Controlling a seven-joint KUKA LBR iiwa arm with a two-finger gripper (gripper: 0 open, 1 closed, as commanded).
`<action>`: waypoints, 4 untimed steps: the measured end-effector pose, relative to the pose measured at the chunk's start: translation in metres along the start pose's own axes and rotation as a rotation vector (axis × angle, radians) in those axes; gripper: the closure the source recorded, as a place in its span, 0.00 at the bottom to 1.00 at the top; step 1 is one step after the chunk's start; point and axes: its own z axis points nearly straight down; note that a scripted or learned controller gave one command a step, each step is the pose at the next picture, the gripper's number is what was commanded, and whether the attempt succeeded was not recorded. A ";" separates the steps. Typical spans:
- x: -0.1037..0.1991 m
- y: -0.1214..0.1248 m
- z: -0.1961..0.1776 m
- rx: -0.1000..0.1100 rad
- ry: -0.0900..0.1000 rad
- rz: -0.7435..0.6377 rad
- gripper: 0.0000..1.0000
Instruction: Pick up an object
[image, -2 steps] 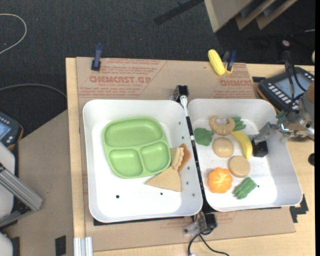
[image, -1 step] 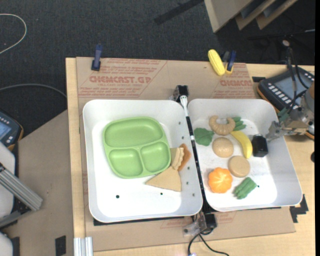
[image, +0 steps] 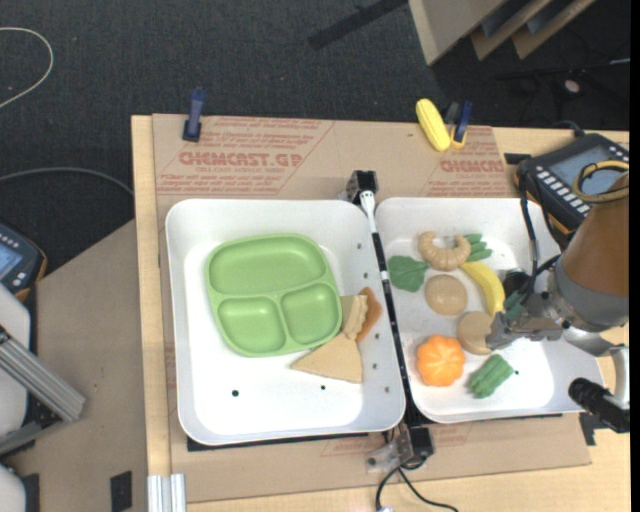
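- Nothing picked up yet. My claw (image: 503, 330) is low in the right bin (image: 535, 400), right by the tan puck (image: 474, 331); can't tell how it's set.
- Puck's between the orange (image: 440, 361) and banana (image: 486, 287), touching the orange.
- Everything looks like smooth plastic toy food: round orange, curved banana, bumpy green veg (image: 491, 376).
- Left bin (image: 200, 400) has a green tray (image: 272, 293), matte, three sections.

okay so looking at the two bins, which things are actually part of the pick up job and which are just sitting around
Part of the job:
gripper, down in the right bin
beige round piece beside it
orange, banana, green vegetable, other pickable toys there

Just lying about:
green divided plate in the left bin
yellow clamp
blue clamp
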 end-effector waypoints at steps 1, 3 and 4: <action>0.004 0.005 0.056 -0.015 -0.009 0.002 1.00; 0.004 0.005 0.038 -0.017 -0.010 0.004 1.00; 0.005 0.005 0.028 -0.019 -0.011 0.004 1.00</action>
